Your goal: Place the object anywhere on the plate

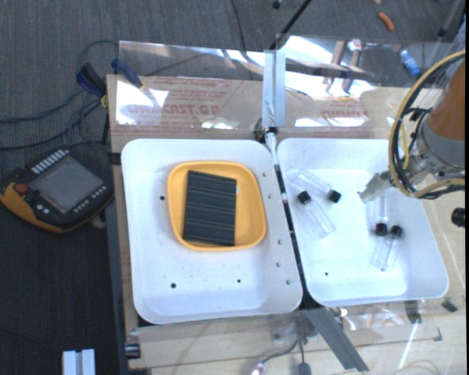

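A yellow plate (254,225) lies in the left white bin (148,287). A dark ribbed rectangular block (210,208) rests flat on the middle of the plate. Several clear vials with black caps lie in the right bin (422,283), one pair (316,201) near its left side and another pair (384,237) toward the right. My gripper (373,188) hangs over the upper right part of the right bin, just above the right pair of vials and far from the plate. Cables and the wrist hide most of it.
A clear plastic sheet with a metal post (272,84) stands behind the bins. A teach pendant (59,190) lies on the floor to the left. The arm's body (445,143) covers the right bin's far right corner.
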Controlling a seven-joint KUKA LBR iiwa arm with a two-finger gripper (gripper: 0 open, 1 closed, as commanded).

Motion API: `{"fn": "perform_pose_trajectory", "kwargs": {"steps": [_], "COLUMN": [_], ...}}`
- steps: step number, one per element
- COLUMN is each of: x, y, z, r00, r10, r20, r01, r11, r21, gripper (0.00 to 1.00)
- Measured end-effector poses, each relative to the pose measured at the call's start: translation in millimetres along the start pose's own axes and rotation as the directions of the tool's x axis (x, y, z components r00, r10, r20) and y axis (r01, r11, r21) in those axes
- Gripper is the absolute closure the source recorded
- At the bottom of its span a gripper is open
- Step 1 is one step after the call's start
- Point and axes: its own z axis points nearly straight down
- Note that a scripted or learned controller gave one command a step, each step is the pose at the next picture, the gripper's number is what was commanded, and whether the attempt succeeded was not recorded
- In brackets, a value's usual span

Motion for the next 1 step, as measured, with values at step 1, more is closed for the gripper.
{"fn": "perform_pose_trajectory", "kwargs": {"steps": [1], "x": [0.0], "y": [0.0], "z": [0.0], "r00": [1.000], "r10": [0.000], "r20": [0.000], "r01": [0.000], "r11": [1.000], "r21": [0.000], "gripper": [0.00]}}
